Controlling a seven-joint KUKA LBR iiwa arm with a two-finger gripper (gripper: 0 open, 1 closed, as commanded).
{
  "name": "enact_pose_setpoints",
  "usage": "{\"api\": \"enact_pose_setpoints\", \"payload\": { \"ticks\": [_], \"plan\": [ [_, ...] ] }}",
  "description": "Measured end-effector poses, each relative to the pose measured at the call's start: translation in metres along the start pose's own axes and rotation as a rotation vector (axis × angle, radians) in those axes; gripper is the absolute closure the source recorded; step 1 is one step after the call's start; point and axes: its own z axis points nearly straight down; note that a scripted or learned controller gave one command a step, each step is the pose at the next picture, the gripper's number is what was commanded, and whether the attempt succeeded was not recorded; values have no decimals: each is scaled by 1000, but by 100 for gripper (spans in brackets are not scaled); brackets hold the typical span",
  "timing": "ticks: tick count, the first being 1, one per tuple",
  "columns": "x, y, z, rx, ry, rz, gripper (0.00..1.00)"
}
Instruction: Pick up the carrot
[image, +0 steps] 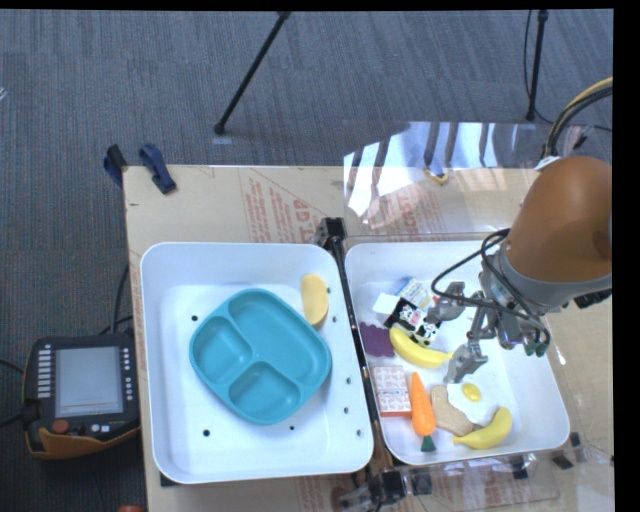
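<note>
Single fixed camera, set high above the bench (240, 190), looked down at a slant.

Faced the bench's near edge from far enough back to take in both the left bin (160, 300) and the right bin (550, 400) whole, plus carpet (120, 80) and tripod legs (250, 70) beyond the far edge and a handheld screen unit (82, 390) on the floor at left. Caught the arm (565, 225) entering from the right, close under the lens and large.

The small orange carrot (422, 403) lay hemmed in, a red-and-white printed card (391, 390) just beside it on one flank and a tan bread slice (450, 414) on the other. Bare white floor of the right bin (520, 375) stayed open beside the fried egg (470, 393).
</note>
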Motion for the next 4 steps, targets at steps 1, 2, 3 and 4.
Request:
{"api": "enact_pose_setpoints", "payload": {
  "ticks": [1,2,3,4],
  "plan": [
    [24,12,82,4,-24,-57,0],
    [38,15,89,4,-34,128,0],
    [52,-10,90,-2,-29,592,0],
    [61,24,102,0,1,997,0]
  ]
}}
